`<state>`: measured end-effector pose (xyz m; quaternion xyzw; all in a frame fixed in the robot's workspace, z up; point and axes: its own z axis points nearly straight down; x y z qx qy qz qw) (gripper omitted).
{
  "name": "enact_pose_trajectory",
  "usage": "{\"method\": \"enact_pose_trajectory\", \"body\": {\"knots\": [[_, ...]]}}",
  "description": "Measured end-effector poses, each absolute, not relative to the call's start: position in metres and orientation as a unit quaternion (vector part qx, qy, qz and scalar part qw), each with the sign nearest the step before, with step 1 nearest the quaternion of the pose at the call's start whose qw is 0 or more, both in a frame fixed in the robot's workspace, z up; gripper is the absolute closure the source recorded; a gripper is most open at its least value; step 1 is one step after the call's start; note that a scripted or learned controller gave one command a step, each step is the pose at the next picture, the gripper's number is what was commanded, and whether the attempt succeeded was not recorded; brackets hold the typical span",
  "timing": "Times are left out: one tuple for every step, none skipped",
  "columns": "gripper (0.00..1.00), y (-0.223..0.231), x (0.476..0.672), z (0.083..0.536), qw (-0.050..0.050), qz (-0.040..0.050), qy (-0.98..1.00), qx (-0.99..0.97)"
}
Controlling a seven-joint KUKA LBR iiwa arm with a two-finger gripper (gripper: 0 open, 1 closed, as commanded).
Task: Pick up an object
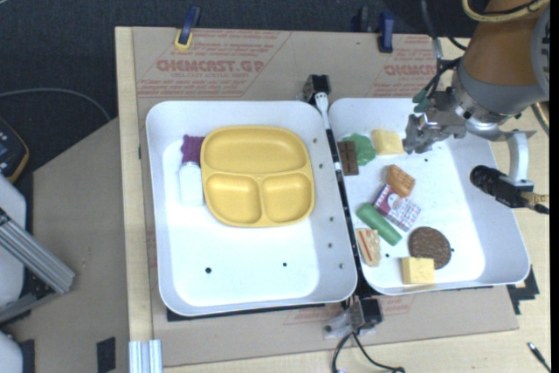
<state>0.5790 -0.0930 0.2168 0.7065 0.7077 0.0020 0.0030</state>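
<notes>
Two white bins side by side on the bench. Left bin [175, 275]: yellow divided tray [258, 173] in the upper half, with a purple item [191, 148] and a white item [189, 184] wedged between the tray and the bin's left wall. The lower half of that bin floor is open.

Right bin [489, 249]: objects clustered toward its left side. Green item [359, 147] and pale yellow block [387, 141] near the top; a brown bar [348, 158] just beside the shared wall. Below these, an orange-brown piece [401, 181], a printed packet [397, 208], a green stick [378, 224], and a hot-dog-like piece [369, 246]. Dark brown round cookie [430, 245] touches a yellow cube [418, 270] close to the bottom rim. Right portion of this bin floor is open.

Gripper [420, 136] sits over the upper part of the right bin, just right of the pale yellow block. Fingers are dark and small in this view; cannot tell their state, and nothing is seen between them. The arm [507, 39] enters from the right.
</notes>
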Motion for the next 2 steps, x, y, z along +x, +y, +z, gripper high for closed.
{"method": "enact_pose_trajectory", "body": {"knots": [[1.0,-0.093,0.58,0.226,0.002,0.0013,0.707,0.707],[1.0,-0.043,0.551,0.235,-0.002,0.0,0.709,0.705]]}}
